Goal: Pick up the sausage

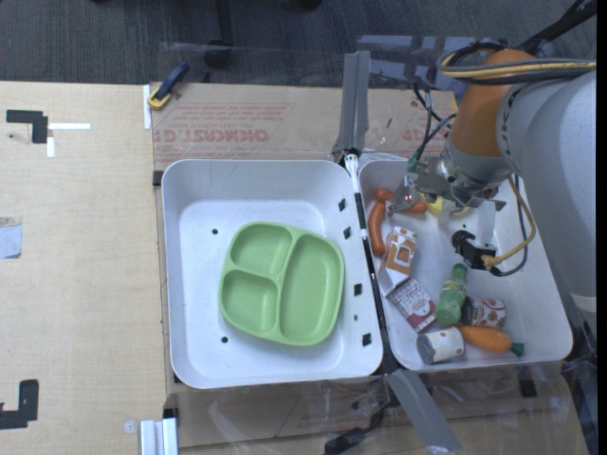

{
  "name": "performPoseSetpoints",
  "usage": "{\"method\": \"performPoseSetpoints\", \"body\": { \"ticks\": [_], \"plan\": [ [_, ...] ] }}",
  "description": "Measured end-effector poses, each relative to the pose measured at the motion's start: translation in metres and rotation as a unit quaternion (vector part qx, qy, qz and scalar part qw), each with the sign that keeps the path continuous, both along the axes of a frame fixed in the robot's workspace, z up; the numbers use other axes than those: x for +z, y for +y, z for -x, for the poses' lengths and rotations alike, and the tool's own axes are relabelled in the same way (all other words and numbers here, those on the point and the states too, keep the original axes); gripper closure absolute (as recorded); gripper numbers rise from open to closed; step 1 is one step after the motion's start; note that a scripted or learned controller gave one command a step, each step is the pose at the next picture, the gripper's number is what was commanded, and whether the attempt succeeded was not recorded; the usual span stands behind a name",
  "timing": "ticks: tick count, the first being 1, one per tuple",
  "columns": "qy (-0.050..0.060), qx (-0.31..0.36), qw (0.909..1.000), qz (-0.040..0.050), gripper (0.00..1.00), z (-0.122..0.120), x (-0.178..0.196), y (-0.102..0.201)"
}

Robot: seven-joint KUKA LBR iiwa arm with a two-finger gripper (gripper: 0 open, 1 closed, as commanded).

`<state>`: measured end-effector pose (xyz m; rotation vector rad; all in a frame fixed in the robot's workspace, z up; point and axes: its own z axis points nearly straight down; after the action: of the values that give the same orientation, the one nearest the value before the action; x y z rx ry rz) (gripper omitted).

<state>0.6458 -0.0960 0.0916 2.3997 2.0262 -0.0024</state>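
The sausage (pixel 377 227) lies in the right bin (pixel 545 282), hard against that bin's left wall. It is a reddish-orange piece whose long axis runs nearly straight up and down the picture, along the wall; its far end points toward the back of the bin and leans slightly right, its near end points toward the front. A second small orange piece (pixel 382 196) sits just beyond its far end.

The gripper (pixel 417 190) is low over the back of the right bin, under the orange band of the arm (pixel 484 112). Whether its fingers stand wide or narrow cannot be told: the wrist, cables and metal parts cover them. Nothing can be made out between them. The sausage lies to the left of the fingers and a little toward the front, near but apart.

Just in front of the fingers, a small orange-and-white carton (pixel 399 251) lies tilted, beside the sausage's near end. Farther toward the front are a red-and-white packet (pixel 411 302), a green bottle (pixel 452 295), a small can (pixel 441 345) and a carrot (pixel 486 337). A yellow piece (pixel 435 205) shows just right of the fingers.

Well to the left of the fingers, the left bin (pixel 190 282) holds a green divided plate (pixel 282 282) lying flat in its middle.
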Motion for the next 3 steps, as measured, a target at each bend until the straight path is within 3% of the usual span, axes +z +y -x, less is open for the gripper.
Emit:
{"method": "performPoseSetpoints", "body": {
  "ticks": [1, 2, 3],
  "plan": [
    [0.000, 0.000, 1.0000, 0.0000, 0.00, 0.0000, 0.0000, 0.0000],
    [0.000, 0.001, 1.0000, 0.0008, 1.00, -0.0002, 0.0095, -0.0005],
    [0.000, 0.001, 1.0000, 0.0009, 0.00, -0.0001, 0.0093, -0.0004]
  ]
}}
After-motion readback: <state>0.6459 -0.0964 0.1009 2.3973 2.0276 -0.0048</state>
